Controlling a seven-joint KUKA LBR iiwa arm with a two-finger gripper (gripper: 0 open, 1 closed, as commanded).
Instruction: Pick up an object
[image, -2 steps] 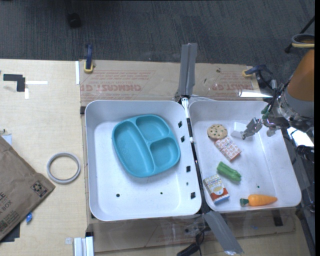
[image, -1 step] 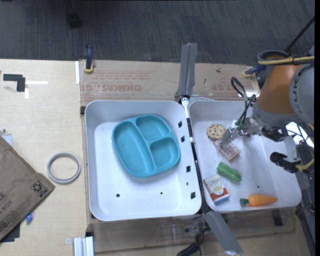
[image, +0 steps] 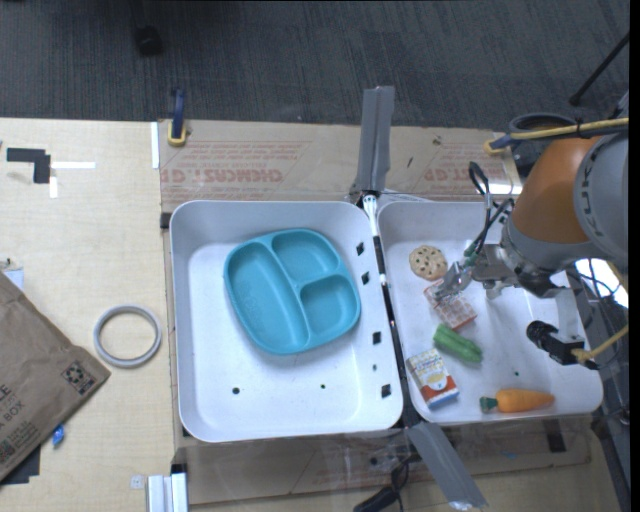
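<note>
Camera view: gripper (image: 452, 283) just above snack pkt (image: 452, 307), rt bin (image: 575, 345).

Bright even light, soft shadows, sharp focus.

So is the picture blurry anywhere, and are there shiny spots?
In the camera view the blue plate, cookie and carrot look fairly sharp; the gripper is a bit soft, so small parts are hard to make out. The light is even, with pale shadows under the plate. The white bin walls look bright, with no strong glare.
</note>
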